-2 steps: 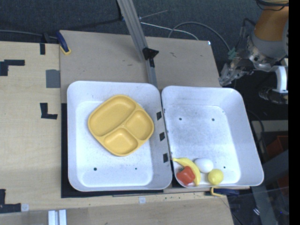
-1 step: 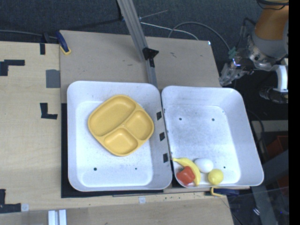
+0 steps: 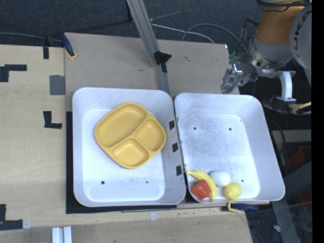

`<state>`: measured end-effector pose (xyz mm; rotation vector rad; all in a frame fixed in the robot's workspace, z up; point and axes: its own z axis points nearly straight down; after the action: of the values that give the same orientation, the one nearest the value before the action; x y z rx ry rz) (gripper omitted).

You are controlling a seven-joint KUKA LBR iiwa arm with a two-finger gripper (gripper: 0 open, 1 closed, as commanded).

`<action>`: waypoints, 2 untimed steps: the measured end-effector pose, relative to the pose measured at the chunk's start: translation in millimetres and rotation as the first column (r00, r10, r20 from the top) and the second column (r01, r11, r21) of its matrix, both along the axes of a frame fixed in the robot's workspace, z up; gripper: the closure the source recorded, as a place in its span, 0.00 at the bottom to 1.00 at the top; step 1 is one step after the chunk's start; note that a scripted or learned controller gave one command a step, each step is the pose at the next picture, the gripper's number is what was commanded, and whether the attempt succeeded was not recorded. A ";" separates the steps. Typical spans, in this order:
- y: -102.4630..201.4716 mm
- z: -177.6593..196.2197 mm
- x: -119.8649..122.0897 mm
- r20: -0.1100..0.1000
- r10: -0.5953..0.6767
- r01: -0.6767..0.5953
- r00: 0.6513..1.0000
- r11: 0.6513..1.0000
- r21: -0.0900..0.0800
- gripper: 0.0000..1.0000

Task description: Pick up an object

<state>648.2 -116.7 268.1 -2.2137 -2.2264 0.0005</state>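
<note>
The grey, orange-banded arm holds its two-finger gripper (image 3: 230,83) above the right white bin's (image 3: 253,135) far edge. A yellow plastic banana (image 3: 204,178), red piece (image 3: 201,189), white egg (image 3: 220,178) and yellow ball (image 3: 233,190) cluster at its near edge.

bench (image 3: 30,135): pale wood, black tape marks | floor (image 3: 61,6): dark carpet | metal pole (image 3: 147,29)

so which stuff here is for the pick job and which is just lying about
For the job: end effector; curved yellow banana; red round fruit; white egg; yellow ball; yellow divided plastic plate.
Lying about: grey metal pole; black cables.
</note>
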 end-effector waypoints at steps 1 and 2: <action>48.4 -14.4 7.2 -0.001 0.000 0.000 1.000 1.000 0.000 1.00; 92.0 -19.3 7.7 -0.001 0.000 0.000 1.000 1.000 0.000 1.00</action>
<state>655.9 -24.7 248.8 -2.2136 -2.2260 0.0012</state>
